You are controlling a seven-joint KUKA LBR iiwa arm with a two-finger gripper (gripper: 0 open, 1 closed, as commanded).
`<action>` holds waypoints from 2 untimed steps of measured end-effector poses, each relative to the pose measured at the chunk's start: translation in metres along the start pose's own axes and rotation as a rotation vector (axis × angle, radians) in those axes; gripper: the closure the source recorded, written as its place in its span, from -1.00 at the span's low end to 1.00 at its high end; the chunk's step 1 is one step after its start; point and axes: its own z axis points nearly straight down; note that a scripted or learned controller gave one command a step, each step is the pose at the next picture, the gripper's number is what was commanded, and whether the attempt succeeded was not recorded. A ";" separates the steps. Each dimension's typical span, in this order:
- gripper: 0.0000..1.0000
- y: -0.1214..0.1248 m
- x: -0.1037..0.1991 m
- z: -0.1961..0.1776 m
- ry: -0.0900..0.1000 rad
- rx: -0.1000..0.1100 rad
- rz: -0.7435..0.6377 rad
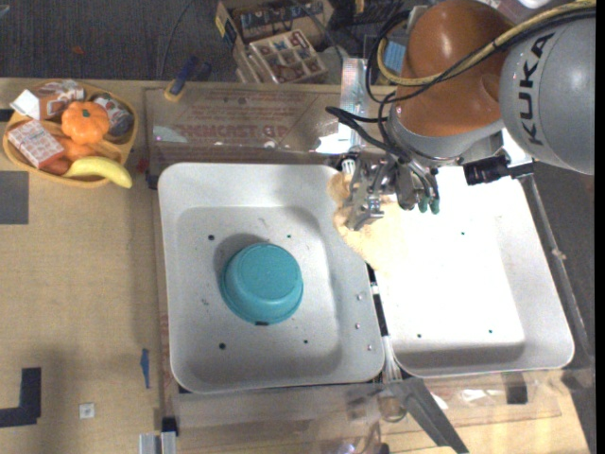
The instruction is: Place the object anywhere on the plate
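Pale tan object [354,231] is the hard part here. It's a soft-edged blob at the seam between the two bins, roughly 2 o'clock from the plate [263,282]. Its upper part is hidden under the gripper [365,206], so its shape is hard to make out. Honestly can't tell if the gripper is open, closed or gripping it; the metal bits blur together with cables and glare.

The plate is teal and round, sitting by itself near the middle of the left bin [189,244], with bare white floor all round it. The right bin [473,282] has open floor from 3 to 6 o'clock of the gripper. The arm [558,74] is cut off at the frame's 2 o'clock corner and covers that bin's far rim. A basket of toy food [21,148] sits at 10 o'clock, well apart from both bins.
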 end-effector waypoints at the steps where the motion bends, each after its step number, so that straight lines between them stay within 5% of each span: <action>1: 1.00 0.050 0.014 -0.003 0.001 0.000 -0.005; 2: -1.00 0.050 0.014 -0.003 0.000 -0.001 -0.004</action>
